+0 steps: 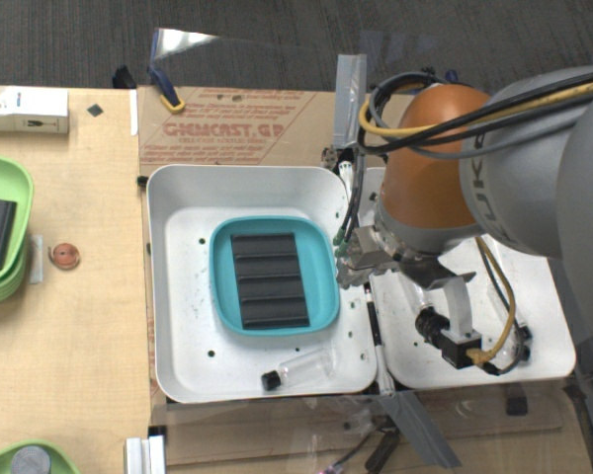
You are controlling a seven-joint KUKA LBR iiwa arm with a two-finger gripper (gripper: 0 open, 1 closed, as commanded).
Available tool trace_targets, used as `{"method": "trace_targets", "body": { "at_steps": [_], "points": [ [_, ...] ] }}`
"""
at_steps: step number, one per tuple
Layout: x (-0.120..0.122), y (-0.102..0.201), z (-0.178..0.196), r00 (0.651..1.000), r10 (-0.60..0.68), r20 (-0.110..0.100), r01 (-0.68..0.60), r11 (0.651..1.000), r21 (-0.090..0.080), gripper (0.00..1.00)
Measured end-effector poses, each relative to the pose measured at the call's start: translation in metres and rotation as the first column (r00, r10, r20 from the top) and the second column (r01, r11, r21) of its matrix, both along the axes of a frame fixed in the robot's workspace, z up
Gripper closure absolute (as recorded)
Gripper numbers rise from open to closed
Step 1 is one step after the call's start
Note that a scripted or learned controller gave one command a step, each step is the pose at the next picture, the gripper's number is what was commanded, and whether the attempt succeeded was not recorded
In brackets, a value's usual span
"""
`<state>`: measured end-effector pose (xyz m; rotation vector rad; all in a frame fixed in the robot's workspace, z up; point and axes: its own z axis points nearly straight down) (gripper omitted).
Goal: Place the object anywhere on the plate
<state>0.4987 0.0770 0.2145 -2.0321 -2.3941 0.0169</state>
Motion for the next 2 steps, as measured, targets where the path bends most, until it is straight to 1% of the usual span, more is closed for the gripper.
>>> {"method": "trace_targets", "body": {
  "at_steps": [1, 2],
  "points": [
    [0.000, 0.000, 0.000, 1.000, 0.000, 0.000, 0.000, 1.000, 0.000, 0.00],
    [0.006, -0.068, -0.024, 1.000, 0.026, 0.004, -0.026, 1.000, 0.006, 0.00]
  ]
}}
